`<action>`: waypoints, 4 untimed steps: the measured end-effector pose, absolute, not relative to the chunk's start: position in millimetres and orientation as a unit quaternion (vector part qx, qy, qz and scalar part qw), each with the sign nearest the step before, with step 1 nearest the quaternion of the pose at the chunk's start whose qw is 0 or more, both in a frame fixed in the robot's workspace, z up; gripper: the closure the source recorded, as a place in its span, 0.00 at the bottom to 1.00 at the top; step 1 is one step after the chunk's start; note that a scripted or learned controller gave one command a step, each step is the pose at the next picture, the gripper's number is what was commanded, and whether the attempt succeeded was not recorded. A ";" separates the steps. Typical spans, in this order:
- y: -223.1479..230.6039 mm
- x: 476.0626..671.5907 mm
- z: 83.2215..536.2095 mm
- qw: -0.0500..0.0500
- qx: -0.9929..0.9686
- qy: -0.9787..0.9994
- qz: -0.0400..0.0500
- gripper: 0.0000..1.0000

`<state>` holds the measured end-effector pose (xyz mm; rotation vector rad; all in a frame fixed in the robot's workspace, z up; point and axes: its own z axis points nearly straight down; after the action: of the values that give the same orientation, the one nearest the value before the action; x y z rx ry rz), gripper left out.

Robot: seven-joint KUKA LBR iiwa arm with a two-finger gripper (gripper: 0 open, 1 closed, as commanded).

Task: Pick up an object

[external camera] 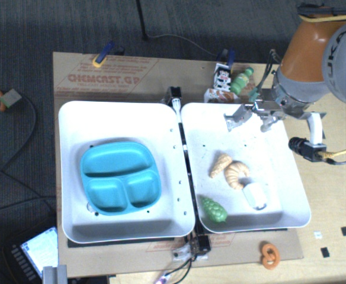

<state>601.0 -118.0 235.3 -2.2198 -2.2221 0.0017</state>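
Note:
The right bin (285, 158) holds a tan croissant-shaped toy (237, 174) with a smaller tan piece (220, 164) touching its left side. A white cup (256, 196) lies just below them, and a green bumpy object (213, 209) rests near the front left corner. My gripper (252, 119) hovers over the back of this bin, above and behind the tan toys, apart from every object. Its fingers (237, 118) stand open with nothing between them.
The left bin (72, 135) carries a blue divided tray (121, 176). Small toys (232, 81) sit on the bench behind the right bin. An orange ring (270, 254) lies on the bench in front of it. A black cable end (303, 147) hangs off the arm at right.

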 end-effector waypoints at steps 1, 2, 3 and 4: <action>-170.0 496.7 140.7 0.002 -0.708 -0.706 0.002 0.00; -138.5 487.8 91.4 -0.011 -0.709 -0.705 -0.001 0.00; -100.3 483.5 108.7 0.001 -0.707 -0.707 0.000 0.00; -113.5 535.6 108.4 0.000 -0.707 -0.707 0.000 0.00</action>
<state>535.6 -113.5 108.4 -2.2213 -2.2212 0.0012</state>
